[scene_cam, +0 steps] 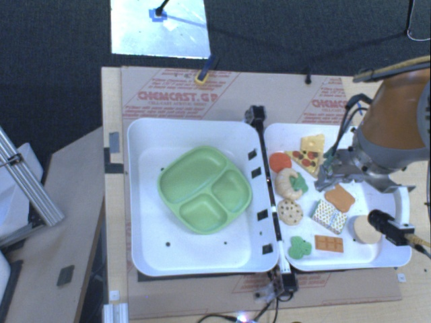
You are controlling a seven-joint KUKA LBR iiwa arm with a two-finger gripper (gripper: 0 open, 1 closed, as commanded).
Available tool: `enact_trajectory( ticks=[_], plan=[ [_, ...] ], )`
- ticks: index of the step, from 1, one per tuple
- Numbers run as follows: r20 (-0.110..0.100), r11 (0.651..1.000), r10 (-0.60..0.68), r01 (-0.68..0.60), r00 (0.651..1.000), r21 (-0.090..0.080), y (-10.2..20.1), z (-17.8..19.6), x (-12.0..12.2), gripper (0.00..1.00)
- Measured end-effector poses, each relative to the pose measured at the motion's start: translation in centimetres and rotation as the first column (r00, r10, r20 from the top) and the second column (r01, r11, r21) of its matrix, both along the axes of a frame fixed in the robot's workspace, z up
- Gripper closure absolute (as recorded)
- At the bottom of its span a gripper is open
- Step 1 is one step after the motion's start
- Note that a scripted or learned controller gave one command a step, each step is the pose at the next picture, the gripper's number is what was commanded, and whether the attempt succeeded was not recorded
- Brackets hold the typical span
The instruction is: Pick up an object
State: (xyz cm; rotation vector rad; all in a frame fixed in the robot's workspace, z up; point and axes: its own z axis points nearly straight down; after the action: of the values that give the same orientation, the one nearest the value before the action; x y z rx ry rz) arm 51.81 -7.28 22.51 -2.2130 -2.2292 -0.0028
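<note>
Tabletop [114,200]: pale wood, with a cardboard sheet printed in red letters under two white bins.
Left bin [145,247]: white and shallow, on the left of the centre divider.
Green plate [205,189]: three compartments, lying flat near the middle of the left bin, turned at an angle to its walls.
Right bin [350,258]: white, just beside the left bin, holding a scatter of toy foods.
Red tomato [279,161]: near the right bin's left wall, toward the back.
Pizza slice [305,159]: just right of the tomato, pointing left.
Cheese wedge [312,143]: yellow, touching the pizza slice at its far side.
Cookie [290,212]: round with dark chips, in front of a tan bread-like piece with green on it.
Broccoli [300,247]: green, near the front left corner of the right bin.
Checkered block [330,215]: white with a pattern, mid-bin, tilted.
Orange waffle [328,244]: flat, in front of the checkered block.
Toast piece [340,198]: brown-orange, just below the gripper.
Gripper [328,177]: low over the right bin, between the pizza slice and the toast piece; whether the fingers are apart or together cannot be told.
Arm [397,123]: grey with an orange band, reaching in from the right.
</note>
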Motion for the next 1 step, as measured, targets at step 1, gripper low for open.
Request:
enact_trajectory(
  ticks=[1],
  plan=[
    [0.0, 1.0, 0.0, 0.0, 1.0, 0.0, 1.65, 0.34, -0.7, 1.0]
  ],
)
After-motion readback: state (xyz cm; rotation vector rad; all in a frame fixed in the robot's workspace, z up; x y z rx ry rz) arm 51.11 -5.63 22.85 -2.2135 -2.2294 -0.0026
